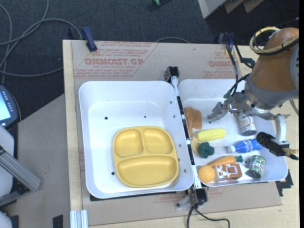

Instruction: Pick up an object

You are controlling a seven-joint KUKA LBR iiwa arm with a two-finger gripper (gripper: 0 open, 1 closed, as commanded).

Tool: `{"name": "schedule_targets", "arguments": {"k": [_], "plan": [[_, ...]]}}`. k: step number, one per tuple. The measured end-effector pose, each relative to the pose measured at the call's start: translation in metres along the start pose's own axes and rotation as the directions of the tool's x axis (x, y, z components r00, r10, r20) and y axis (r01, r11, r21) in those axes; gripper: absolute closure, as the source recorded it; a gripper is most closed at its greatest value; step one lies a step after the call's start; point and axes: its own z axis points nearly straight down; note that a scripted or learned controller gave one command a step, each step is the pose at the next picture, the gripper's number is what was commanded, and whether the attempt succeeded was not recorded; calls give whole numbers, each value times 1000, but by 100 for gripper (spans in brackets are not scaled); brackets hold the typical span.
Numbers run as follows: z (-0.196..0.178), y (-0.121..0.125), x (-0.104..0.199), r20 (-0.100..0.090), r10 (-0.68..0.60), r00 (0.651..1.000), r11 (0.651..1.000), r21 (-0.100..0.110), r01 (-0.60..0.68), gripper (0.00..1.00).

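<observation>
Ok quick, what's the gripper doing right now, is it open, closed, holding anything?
Gripper: jaws open, holding nothing, above the right bin near the corn cob.

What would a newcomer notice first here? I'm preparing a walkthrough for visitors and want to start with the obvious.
The big yellow divided tray lying alone in the left bin draws the eye first. Next comes the cluster in the right bin: a corn cob, a blue bottle, an orange carton and small cans. Above them the grey arm's claw hangs over that bin's upper part.
</observation>
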Motion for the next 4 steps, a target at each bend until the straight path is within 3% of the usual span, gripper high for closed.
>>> {"name": "schedule_targets", "arguments": {"k": [1, 2, 3, 4], "plan": [[110, -23, -8, -1, 3, 1000, 1000, 7, -3, 0], [105, -69, -4, 0, 2, 1000, 1000, 1, -2, 0], [-2, -62, -61, 7, 5, 1000, 1000, -12, -4, 0], [90, -41, -98, 5, 2, 1000, 1000, -10, -2, 0]]}}
